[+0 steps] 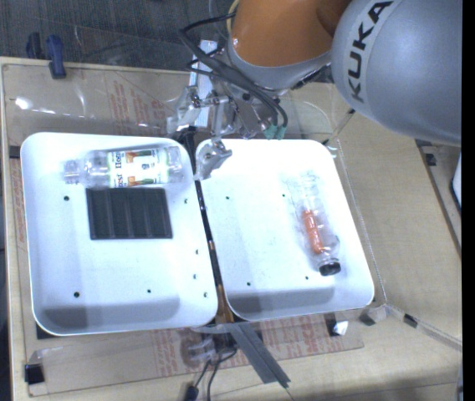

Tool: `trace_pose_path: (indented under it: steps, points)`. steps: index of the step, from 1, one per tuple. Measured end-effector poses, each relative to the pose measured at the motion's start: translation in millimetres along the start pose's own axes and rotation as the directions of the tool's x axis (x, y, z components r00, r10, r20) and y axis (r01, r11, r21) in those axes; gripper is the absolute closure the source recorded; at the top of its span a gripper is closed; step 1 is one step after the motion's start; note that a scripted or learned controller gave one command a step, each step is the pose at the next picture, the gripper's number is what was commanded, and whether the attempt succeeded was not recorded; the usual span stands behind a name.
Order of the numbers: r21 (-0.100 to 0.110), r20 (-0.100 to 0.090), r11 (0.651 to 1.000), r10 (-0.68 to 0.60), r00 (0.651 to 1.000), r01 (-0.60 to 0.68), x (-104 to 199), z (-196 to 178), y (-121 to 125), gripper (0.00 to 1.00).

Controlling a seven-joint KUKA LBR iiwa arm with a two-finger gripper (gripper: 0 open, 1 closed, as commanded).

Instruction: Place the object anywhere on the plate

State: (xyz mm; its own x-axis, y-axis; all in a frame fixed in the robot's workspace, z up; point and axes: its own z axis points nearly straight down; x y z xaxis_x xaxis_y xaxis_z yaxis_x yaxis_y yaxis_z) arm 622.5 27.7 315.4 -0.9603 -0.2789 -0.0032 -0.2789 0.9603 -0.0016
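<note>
Approach seems the step in hand: gripper (211, 153) hovers at the far edge where the bins meet, grasp state impossible to tell. Clear bottle (127, 166) with printed label lies along the left bin (53, 291)'s far edge, touching the dark plate (129, 213); next, descend and grip it.

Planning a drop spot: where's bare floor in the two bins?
Left bin: open below the dark plate; bottle crowds the top. Right bin: open left and middle; plastic bottle fills the right side. Gripper crowds the top divider.
</note>
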Motion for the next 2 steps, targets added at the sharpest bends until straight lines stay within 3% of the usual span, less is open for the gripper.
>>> trace_pose_path:
  steps: [1, 2]
  points:
    - [-0.001, -0.006, 0.971, 0.239, 0.971, -0.239, 40, 124, 24, 0.00]
    - [0.000, -0.005, 0.929, 0.371, 0.929, -0.371, 81, 111, 105, 0.00]
